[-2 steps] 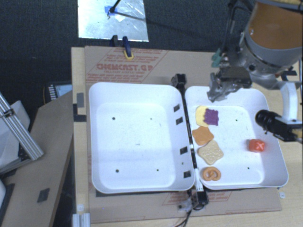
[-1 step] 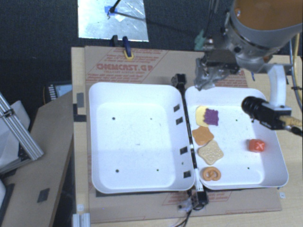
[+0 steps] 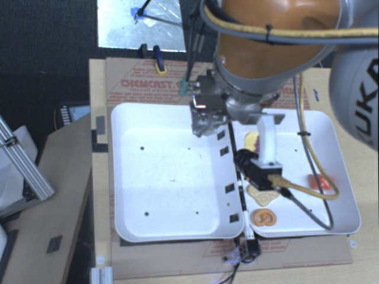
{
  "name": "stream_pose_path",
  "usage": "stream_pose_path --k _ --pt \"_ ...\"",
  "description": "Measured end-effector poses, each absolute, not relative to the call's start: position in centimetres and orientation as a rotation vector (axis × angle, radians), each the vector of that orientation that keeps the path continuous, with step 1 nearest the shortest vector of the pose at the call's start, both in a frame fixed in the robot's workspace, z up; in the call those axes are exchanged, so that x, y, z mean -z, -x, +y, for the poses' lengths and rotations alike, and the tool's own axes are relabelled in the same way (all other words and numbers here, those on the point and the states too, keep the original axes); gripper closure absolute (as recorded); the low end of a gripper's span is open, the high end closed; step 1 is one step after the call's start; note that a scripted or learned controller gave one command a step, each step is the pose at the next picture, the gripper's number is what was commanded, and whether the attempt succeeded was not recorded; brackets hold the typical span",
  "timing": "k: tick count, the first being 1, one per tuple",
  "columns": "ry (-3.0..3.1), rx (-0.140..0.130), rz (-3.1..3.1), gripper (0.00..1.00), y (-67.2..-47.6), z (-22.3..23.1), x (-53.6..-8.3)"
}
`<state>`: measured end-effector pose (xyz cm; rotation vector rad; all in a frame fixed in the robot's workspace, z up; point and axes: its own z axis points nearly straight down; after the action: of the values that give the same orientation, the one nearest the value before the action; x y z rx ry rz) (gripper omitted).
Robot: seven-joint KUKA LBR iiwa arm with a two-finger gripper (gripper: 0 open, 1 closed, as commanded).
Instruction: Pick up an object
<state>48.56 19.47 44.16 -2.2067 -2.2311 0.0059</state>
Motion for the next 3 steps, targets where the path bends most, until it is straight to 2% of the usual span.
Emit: stream_pose_path --k 1,2,3 --pt "2.23 0.002 -2.217 1.0 -48.9 10.8 -45.1" --pt "2.216 0.007 -2.229 1.0 -48.7 14.0 -48.4" --pt "2.214 0.012 -2.232 1.0 -48.6 18.1 -53.8"
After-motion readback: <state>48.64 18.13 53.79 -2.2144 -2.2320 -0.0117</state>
